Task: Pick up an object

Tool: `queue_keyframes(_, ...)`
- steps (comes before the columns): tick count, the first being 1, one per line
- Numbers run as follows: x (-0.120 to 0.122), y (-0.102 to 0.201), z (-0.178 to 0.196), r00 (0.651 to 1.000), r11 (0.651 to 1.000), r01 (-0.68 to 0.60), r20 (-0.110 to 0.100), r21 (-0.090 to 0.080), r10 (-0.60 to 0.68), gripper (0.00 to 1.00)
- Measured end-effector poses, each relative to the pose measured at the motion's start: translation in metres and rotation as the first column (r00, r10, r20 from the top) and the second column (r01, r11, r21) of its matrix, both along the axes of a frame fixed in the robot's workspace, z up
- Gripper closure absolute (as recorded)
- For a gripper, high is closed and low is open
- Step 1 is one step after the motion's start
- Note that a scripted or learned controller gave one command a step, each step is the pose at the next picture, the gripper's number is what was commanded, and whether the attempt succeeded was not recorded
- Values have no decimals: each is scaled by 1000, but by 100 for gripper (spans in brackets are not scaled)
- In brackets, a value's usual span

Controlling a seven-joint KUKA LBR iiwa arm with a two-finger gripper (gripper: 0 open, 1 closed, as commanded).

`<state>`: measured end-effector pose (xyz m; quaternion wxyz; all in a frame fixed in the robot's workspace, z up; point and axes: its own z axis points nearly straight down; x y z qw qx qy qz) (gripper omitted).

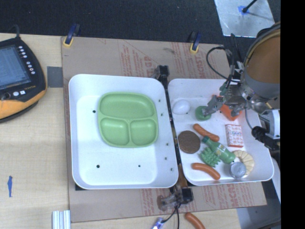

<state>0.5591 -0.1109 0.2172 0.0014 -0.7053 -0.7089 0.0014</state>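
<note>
Right bin [187, 178] holds the pickable stuff: white egg-like ball [180, 107] upper left, green round-headed piece [204, 111] just beside it, orange sausage [206, 132] mid-bin, brown disc [189, 141] against the left wall, green bottle [218, 147] touching a green leafy toy [209, 156], second orange sausage [206, 171] near the front wall, small silver can [238, 170] touching a pale scalloped piece [246, 160] front right, red-and-white packet [234, 135] on the right.

Claw [228, 100] sits over the bin's back area, near the green round-headed piece and an orange-red bit [234, 110]. Cannot tell if it's open or closed, or gripping anything; too cluttered with cables.

Left bin [86, 175] holds one light-green three-section plate [127, 119], upper centre; plain white floor all round it, most at front.

Right bin is crowded at front, with a bare patch at its back left corner.

Bins touch along the middle edge. On the desk: a stray orange sausage [194, 220] in front, teach pendant [19, 78] far left.
</note>
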Motion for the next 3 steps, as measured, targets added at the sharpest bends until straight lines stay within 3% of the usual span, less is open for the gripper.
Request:
queue_keyframes(1,50,-19,-118,1000,1000,-1,-4,-1,1,0)
queue_keyframes(2,51,-21,-106,1000,1000,-4,-2,-3,4,100)
queue_keyframes(3,45,46,-25,1000,1000,-1,2,0,1,100)
